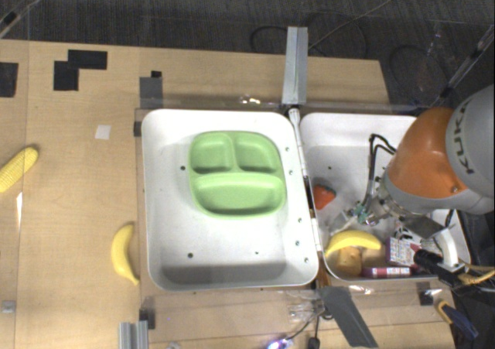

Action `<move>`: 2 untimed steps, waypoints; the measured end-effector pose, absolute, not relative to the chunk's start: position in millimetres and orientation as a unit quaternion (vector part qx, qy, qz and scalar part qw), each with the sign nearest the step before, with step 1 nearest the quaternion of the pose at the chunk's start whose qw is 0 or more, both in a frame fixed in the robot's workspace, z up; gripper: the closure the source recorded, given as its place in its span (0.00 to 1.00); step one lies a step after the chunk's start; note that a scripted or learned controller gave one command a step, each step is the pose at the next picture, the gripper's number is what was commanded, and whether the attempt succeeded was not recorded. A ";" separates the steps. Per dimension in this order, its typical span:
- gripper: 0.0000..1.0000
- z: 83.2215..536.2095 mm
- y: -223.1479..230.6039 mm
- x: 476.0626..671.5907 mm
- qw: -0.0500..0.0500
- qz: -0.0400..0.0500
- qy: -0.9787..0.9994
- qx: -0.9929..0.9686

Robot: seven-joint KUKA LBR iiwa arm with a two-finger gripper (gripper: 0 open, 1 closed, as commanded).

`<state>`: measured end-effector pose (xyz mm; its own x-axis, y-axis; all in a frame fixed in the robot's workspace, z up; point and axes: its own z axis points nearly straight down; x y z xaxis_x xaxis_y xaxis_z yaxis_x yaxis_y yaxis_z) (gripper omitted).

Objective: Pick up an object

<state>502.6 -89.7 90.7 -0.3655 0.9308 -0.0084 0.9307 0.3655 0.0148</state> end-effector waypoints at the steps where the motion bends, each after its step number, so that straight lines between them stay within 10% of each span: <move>1: 0.00 90.1 -90.5 613.3 0.008 0.003 0.888 0.460; 2: 0.00 89.5 -89.5 605.9 0.004 0.003 0.813 0.583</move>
<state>605.9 -89.5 89.5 -0.3209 0.9471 -0.0036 0.9471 0.3209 0.0099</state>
